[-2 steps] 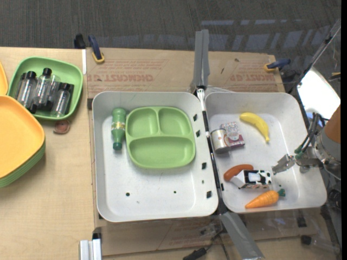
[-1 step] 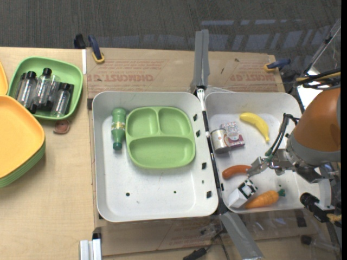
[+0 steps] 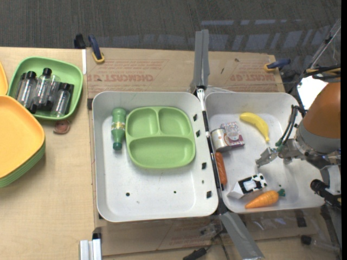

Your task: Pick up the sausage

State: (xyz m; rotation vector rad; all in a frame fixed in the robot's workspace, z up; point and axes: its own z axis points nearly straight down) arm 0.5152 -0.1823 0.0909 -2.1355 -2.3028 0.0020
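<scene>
sausage lain along right bin left wall, below can | gripper hung mid-bin, fingers parted narrowly, nothing held | wall contact judged likely to hinder grasp

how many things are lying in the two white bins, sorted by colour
green: 2, the bottle and the divided plate
yellow: 1, the banana
orange: 1, the carrot
red-orange: 1, the sausage
silver: 1, the can
white and pink: 1, the small packet
black and white: 1, the small toy
total: 8
</scene>
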